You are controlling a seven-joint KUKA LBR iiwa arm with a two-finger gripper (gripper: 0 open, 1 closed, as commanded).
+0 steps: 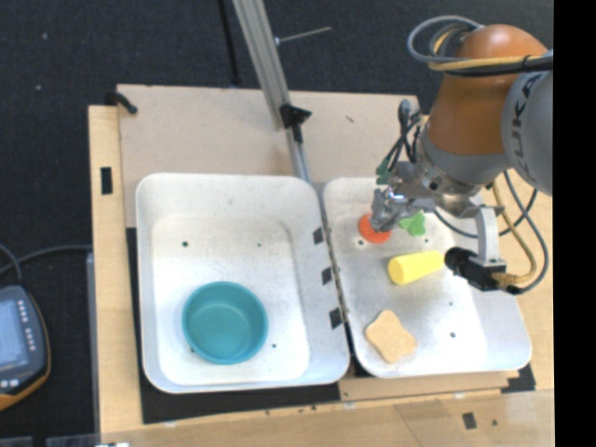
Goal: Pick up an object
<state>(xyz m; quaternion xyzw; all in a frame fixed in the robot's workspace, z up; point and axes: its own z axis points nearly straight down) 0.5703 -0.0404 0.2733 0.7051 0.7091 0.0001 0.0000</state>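
My gripper (385, 220) hangs over the back left of the right bin (484, 343), its tip right above a flat orange-red piece (372, 234). A small green thing (413, 222) lies just to the right of the gripper tip. A yellow cylinder (414, 267) lies on its side in the middle of the right bin. A tan, bread-like block (390, 335) rests near the bin's front left. A teal bowl (224, 321) stands in the left bin (168, 203), toward its front.
A slanted metal pole (270, 68) with a black clamp runs down to the gap between the bins. Black cables and a connector (480, 268) dangle from the wrist over the right bin. A handheld controller (19, 343) lies off the bench at far left.
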